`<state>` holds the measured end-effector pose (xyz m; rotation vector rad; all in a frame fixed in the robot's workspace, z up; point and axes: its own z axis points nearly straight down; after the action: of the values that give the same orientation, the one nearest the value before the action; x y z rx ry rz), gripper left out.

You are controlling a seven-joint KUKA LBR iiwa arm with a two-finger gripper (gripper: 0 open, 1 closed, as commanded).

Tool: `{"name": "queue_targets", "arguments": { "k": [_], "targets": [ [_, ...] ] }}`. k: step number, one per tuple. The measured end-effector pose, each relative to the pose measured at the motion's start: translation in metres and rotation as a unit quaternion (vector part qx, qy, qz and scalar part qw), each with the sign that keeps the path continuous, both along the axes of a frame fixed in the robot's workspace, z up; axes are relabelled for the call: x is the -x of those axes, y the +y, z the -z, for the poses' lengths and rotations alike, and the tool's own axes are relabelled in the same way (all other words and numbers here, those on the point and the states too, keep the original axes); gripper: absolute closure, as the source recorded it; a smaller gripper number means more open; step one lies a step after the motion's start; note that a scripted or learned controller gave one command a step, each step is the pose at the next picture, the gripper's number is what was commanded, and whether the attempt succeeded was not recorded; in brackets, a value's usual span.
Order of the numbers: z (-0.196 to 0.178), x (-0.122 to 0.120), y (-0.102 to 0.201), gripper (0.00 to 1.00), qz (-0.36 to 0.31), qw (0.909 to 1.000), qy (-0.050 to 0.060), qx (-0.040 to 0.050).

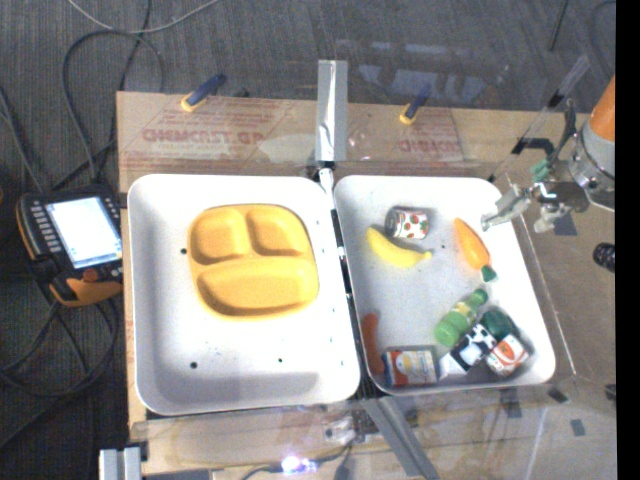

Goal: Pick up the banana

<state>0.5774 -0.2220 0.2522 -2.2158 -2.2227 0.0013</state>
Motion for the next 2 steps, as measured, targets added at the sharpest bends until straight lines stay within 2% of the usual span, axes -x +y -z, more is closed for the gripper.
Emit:
{"name": "queue_targets", "arguments": {
  "k": [1,2],
  "targets": [
    [0.133,-0.025,0.051,0.0,-0.092,0.9958,0.0,-0.0002],
    [0.163,-0.028,0.099,0.0,-0.148,0.9889,-0.005,0.0048]
  ]
}}
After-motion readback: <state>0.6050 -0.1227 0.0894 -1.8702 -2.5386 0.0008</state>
